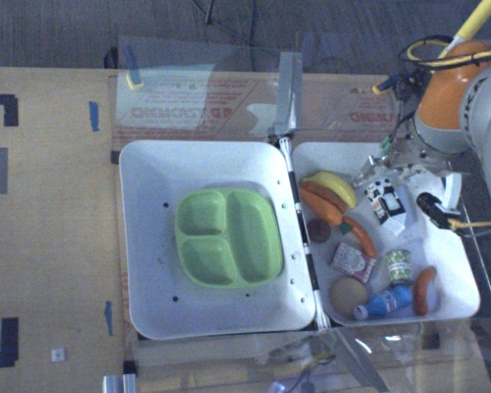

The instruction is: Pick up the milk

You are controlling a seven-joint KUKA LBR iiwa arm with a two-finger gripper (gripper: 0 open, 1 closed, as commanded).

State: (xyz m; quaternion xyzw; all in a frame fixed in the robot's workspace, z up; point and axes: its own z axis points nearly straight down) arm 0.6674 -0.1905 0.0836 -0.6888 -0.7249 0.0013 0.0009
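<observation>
The milk point(386, 201) is a small white carton with black cow patches. It sits in the upper part of the right bin point(462, 297), to the right of a banana. My gripper point(387, 173) hangs directly over the carton's upper end, coming in from the right under the orange wrist band. From this angle I cannot make out whether it touches the carton.
The right bin also holds a banana point(335, 187), an orange hot dog point(322, 204), a carrot point(360, 237), a pink carton point(352, 262), a green can point(398, 264), a sausage point(424, 290), a blue bottle point(385, 303) and a tan ball point(346, 293). A green divided plate point(227, 236) lies in the left bin point(147, 178).
</observation>
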